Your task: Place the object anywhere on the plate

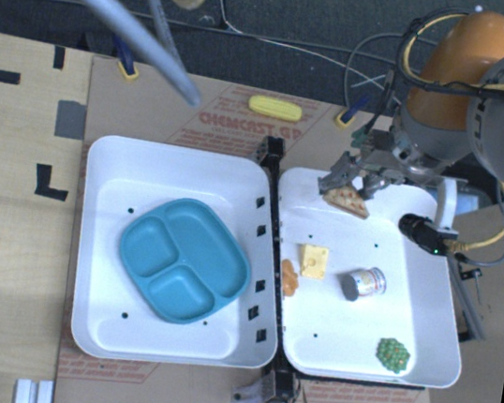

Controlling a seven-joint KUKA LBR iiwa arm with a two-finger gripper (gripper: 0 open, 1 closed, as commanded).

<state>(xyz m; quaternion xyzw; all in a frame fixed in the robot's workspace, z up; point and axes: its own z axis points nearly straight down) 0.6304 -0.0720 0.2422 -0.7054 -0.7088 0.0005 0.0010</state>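
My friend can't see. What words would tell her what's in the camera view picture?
A grey robot arm's gripper hovers at a brown food piece in the right white bin, which also has a cheese wedge, orange snack, small can and green broccoli. The left bin holds a blue divided plate.

- My arm (495,102) comes in from the right side of the view, its grey body bent down from the upper right corner.
- I see the orange band (468,64) sitting just above the wrist.
- The wrist points down and to the left, with the gripper (357,186) low at its end.
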